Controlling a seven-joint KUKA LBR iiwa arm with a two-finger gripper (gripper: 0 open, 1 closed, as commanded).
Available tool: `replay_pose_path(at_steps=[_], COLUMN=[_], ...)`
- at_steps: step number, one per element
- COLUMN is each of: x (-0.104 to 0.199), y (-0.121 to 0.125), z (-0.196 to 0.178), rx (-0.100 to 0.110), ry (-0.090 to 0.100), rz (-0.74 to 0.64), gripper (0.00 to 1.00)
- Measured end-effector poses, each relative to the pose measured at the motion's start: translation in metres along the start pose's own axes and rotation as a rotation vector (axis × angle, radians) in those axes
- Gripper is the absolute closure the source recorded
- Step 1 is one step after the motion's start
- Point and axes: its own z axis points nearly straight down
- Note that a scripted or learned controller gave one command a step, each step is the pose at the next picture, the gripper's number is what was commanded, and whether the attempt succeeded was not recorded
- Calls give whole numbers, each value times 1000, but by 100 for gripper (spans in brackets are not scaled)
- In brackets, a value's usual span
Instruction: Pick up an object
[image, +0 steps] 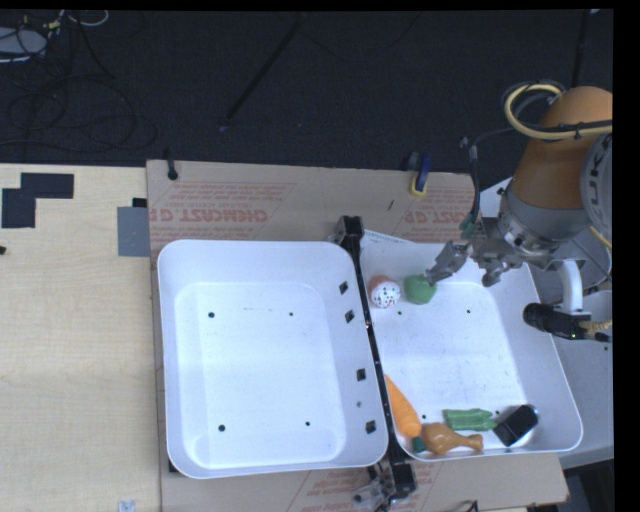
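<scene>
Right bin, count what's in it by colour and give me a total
Green: 2, a round piece and a long piece
Orange: 2, a carrot shape and a drumstick shape
White, speckled: 1, a ball
Black: 1, a block
Total: 6

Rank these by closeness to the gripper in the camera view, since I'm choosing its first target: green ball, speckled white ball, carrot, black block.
From the gripper:
1. Green ball, just beside it at the right bin's far edge.
2. Speckled white ball, next to it, by the divider.
3. Carrot and black block, near edge: too close to call.
</scene>
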Motion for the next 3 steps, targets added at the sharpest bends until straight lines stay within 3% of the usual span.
replay_pose_path(at_steps=[1,2,3], x=[16,45,87], y=[19,-3,-43], z=[-202,-278,-331], rx=[-18,-8,-5], ry=[-3,0,1], rz=[-2,-3,-4], gripper=[0,0,0])
